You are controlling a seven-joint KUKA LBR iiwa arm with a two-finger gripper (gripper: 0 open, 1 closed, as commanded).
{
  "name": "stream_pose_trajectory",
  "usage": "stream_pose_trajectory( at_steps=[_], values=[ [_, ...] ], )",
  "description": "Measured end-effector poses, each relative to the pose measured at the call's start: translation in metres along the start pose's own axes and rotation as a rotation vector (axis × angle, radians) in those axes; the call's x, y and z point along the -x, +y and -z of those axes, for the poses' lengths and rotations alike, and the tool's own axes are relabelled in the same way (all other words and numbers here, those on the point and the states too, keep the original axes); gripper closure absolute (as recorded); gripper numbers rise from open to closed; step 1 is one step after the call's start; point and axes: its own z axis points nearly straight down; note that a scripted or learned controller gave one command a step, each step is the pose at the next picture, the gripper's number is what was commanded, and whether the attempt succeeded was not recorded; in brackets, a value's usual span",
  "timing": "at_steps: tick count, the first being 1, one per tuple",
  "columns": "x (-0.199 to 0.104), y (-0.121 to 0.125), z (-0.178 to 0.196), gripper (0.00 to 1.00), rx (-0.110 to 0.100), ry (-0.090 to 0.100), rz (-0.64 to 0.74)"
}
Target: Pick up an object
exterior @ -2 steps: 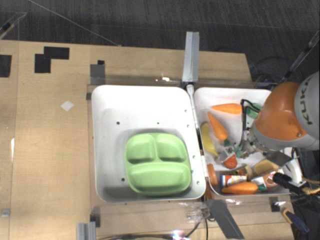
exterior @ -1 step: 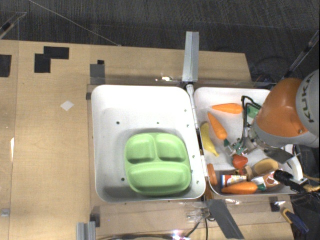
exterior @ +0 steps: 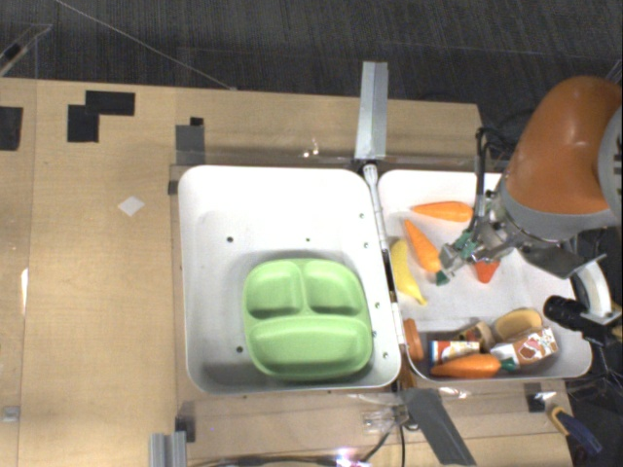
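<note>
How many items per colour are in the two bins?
Green: 1, the divided plate in the left bin
Orange: 4, carrots in the right bin
Yellow: 1, banana
Brown: 2, bottles
Total: 8

You look down on a pale wooden bench (exterior: 88,290) under even light, black square marks (exterior: 97,113) at its far left. Beyond its far edge runs dark ribbed flooring (exterior: 292,27), crossed by a thin pale line. A grey metal bracket (exterior: 372,113) stands at the far middle, a dark clamp (exterior: 191,144) to its left, and cables (exterior: 375,446) lie at the near edge.
</note>
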Motion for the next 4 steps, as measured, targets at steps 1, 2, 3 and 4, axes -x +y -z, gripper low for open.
stream_pose_trajectory(
  at_steps=[1,2,3,4],
  values=[
    [0.0,0.0,0.0,0.0,-0.001,0.0,0.001],
    [0.049,0.025,-0.065,0.0,-0.005,0.001,-0.154],
    [0.125,0.076,-0.155,0.0,-0.003,-0.001,-0.497],
    [0.095,0.073,-0.158,0.0,0.0,-0.001,-0.175]
  ],
)
